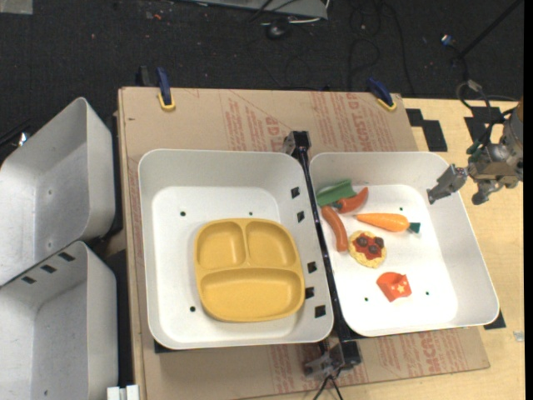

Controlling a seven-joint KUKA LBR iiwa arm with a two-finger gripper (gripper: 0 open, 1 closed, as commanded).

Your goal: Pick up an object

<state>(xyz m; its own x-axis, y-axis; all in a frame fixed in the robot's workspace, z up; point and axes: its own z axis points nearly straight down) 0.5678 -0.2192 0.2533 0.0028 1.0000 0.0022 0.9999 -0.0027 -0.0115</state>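
Note:
The right bin (466,248) holds several toy foods: a green piece (334,192), a red chili (355,200), a brown-red sausage (336,227), an orange carrot (385,221), a small round pizza (368,248) and a red wedge (394,285). My gripper (463,188) hangs over the bin's far right rim, to the right of the carrot and apart from every item. Its two fingers are spread open, with nothing between them.
The left bin (166,223) holds a yellow divided plate (248,269). A black divider (312,223) runs between the two bins. Two more white tubs (50,223) stand off the bench at the left.

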